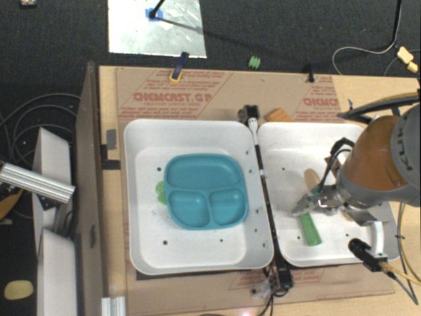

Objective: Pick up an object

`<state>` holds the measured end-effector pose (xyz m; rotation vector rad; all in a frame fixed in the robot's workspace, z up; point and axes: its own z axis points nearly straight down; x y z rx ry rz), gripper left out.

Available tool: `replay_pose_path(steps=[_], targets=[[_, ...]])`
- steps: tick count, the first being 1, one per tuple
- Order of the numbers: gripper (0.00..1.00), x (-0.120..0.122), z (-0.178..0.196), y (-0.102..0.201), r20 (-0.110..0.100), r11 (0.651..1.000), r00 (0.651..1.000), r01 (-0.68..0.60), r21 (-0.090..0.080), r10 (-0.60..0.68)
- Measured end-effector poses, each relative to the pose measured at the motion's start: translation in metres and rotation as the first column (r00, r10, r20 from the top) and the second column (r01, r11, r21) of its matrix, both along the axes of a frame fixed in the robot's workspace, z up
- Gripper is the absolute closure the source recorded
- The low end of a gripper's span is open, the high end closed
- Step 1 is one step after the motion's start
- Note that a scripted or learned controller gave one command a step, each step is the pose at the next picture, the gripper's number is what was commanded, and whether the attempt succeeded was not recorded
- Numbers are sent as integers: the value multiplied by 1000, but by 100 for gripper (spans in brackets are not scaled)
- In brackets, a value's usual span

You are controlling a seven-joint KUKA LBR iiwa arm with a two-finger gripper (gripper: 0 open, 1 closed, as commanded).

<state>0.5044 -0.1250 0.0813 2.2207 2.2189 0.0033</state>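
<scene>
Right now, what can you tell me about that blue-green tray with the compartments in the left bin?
The tray is a teal divided plate, seemingly smooth plastic, with rounded corners and a raised rim. It has three compartments: one wide section along the far side and two smaller ones nearer the camera. It lies flat, right side up, about mid-floor in the left bin, turned slightly askew. A small green thing peeks out from its left edge. The compartments look bare. The robot's hand is over the other bin, well apart from it.

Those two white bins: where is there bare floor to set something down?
Right bin: bare at its far-left part, beside the divider. Crowded near the pincer, green stick and wooden piece. Left bin: the teal tray leaves bare margins.
</scene>
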Motion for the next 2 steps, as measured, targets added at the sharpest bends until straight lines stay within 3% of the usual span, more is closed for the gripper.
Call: replay_pose_path(steps=[1,2], targets=[[100,1,14,0,1,1000,1000,-2,1,2],[100,61,109,50,10,1000,1000,-11,-1,11]])
